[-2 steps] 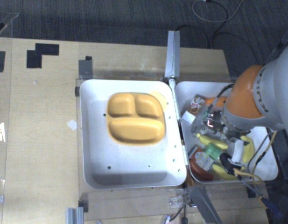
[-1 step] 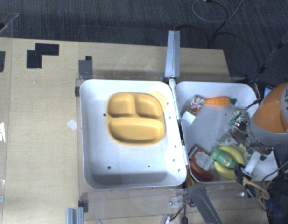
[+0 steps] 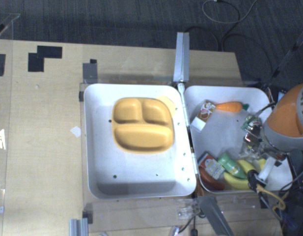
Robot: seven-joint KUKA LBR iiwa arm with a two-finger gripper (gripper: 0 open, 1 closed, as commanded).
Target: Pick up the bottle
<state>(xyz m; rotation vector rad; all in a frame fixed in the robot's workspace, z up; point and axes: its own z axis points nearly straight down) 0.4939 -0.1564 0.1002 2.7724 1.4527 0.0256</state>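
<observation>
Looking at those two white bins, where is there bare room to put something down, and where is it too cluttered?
The left bin has bare floor all around the yellow tray, widest along its near edge. In the right bin, a bare patch lies in the middle, between the carrot and the green bottle. Its near edge is crowded: bottle, banana and gripper close together.
</observation>
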